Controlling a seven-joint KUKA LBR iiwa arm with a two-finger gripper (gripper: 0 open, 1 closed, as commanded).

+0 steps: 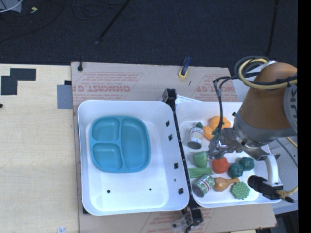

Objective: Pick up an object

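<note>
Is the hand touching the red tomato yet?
Cannot tell. In the camera view the hand overlaps the red tomato's top edge; no gap or contact shows plainly.

From my feed the arm [265, 106] covers the right bin's [187, 130] far corner, and I honestly can't read the labels on those two little cans [196, 136].

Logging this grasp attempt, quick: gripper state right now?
Gripper: cannot be told from this view. It sits low in the right bin among the toy food, just above the red tomato.
</note>
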